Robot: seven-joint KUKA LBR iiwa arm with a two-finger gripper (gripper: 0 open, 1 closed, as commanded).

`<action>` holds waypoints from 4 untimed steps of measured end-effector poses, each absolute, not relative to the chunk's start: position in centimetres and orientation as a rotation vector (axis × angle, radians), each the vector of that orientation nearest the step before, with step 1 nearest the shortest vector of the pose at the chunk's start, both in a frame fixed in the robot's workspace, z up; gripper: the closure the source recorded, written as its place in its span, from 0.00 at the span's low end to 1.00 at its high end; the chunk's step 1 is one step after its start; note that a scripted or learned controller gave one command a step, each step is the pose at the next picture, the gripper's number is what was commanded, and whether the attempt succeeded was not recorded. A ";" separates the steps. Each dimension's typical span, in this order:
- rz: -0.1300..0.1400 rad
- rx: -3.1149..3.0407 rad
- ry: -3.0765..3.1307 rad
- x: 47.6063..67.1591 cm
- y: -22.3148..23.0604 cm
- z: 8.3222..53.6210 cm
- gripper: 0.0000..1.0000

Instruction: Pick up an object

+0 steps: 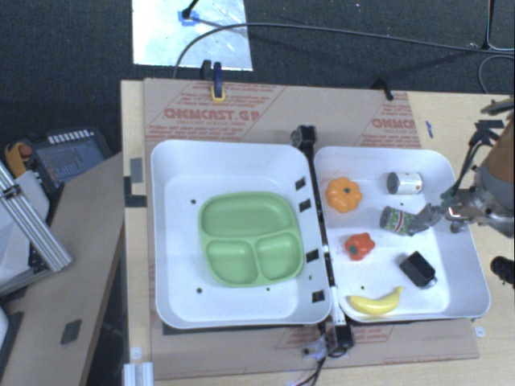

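Two white bins are sitting side by side in the camera view, and the action is all in the right bin (463,292). The gripper (426,215) is coming in from 3 o'clock and is sitting right against a small green can (396,219) that's lying tipped on its side near the bin's middle. I'm guessing that's the target, though whether it's actually pinched or just being nudged, I can't tell from here.

If that can is the pick, I'm betting it's light and rigid with a slick label, so it's probably going to roll or squirt out unless it's squeezed across the round body near the middle, not the ends. It's looking dark green with some pale print on it, a short stubby cylinder.

Around it: a silver can (405,183) is lying at 12 o'clock from it, a little orange pumpkin (343,194) at roughly 10 o'clock, a red pepper-looking toy (360,246) at 7 o'clock, a black block (418,268) at 5 o'clock, and a banana (374,301) down at 6 o'clock near the front rim.

The left bin (173,175) is holding a green divided plate (248,238), well apart from everything else.
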State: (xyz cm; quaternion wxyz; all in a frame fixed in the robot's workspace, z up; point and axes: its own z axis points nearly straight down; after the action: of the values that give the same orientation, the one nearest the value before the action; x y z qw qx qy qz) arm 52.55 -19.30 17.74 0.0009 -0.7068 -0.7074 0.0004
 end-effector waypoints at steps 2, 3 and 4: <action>0.002 -2.218 -2.220 52.6 -18.7 8.3 0.00; -0.002 -2.222 -2.226 52.7 -18.8 9.6 1.00; -0.006 -2.221 -2.231 53.4 -18.1 15.6 1.00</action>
State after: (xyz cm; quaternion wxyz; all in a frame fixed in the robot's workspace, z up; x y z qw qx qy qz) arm 53.41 -18.12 15.65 -0.0034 -0.7055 -0.7087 -0.0019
